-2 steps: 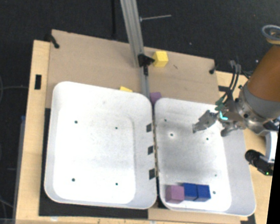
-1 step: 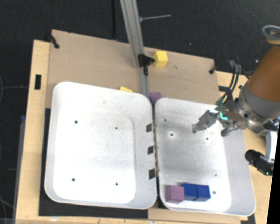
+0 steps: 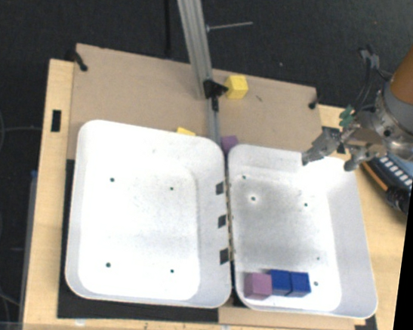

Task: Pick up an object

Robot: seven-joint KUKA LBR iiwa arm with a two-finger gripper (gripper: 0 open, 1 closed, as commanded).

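My gripper [image 3: 334,156] hangs above the far right corner of the right bin [image 3: 336,217], its two dark fingers spread apart with nothing between them. In the near end of that bin a purple block [image 3: 257,284] lies beside a blue block [image 3: 288,282], touching it. Both blocks are far from the gripper, toward the front of the bench.
The left bin [image 3: 139,212] sits beside the right one. Outside the bins, on the brown board, lie a yellow block [image 3: 237,87], a small yellow piece [image 3: 186,131] and a purple block [image 3: 228,143]. A slanted metal rail [image 3: 198,37] crosses the back.
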